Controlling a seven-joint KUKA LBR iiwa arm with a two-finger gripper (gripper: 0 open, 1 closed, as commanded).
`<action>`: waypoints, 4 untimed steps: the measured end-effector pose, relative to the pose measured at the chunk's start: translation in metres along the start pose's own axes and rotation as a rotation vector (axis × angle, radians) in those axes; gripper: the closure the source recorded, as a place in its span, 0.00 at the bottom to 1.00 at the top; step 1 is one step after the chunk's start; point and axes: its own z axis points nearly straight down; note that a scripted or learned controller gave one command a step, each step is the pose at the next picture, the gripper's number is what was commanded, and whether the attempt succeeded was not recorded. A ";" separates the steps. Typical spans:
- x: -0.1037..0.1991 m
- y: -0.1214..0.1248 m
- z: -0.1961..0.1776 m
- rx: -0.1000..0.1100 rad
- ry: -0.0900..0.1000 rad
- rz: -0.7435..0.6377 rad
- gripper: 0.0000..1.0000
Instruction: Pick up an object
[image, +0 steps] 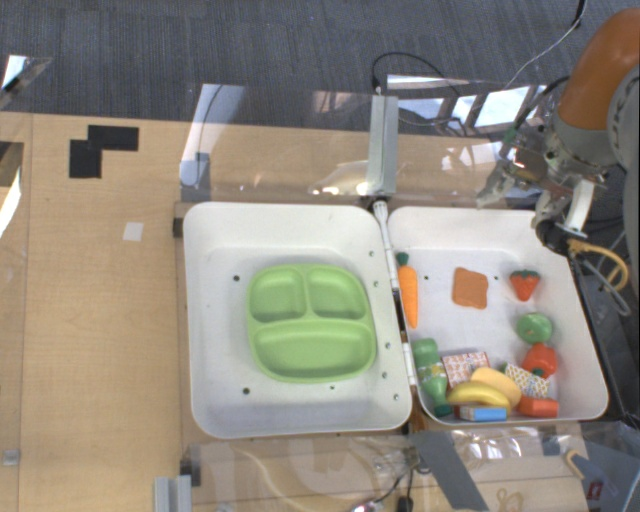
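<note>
The right bin (500, 235) holds toy foods. An orange carrot (407, 290) lies along its left wall. A brown-orange square slice (470, 288) and a strawberry (525, 284) lie toward the back, with a green pepper (535, 327) and a red tomato (540, 360) on the right. A yellow banana (485, 388) and a patterned box (465, 365) crowd the front. My gripper (508, 178) hangs over the bin's far right rim, high above the toys, with nothing seen in it.
The left bin (215, 290) carries a green divided plate (310, 322) at its middle. Small green pieces (428, 355) sit at the right bin's front left. A metal post (383, 140) stands behind the divider between the bins.
</note>
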 end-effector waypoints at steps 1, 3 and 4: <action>0.024 -0.050 0.126 0.002 0.001 -0.059 0.00; -0.023 -0.033 0.119 -0.010 0.005 -0.218 1.00; -0.023 -0.033 0.119 -0.010 0.005 -0.218 0.00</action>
